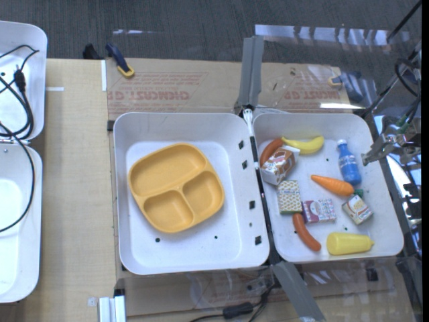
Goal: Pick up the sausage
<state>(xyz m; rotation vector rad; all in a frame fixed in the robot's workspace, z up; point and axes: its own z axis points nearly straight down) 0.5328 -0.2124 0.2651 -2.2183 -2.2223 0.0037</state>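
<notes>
Orange-red, the sausage (306,232) lies near the right bin's (395,243) front wall, between a small pink box (318,211) and a yellow toy (348,244), well apart from the end effector (377,150) at the bin's right rim.

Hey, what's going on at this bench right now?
Nothing is being handled at this moment. The left bin holds a yellow divided plate. The right bin holds toy food: two sausages, one at the top left by a small carton and one near the front, plus a banana, a carrot, a blue bottle and some small boxes. The sausages lie loose in the bin, not yet picked up.
</notes>
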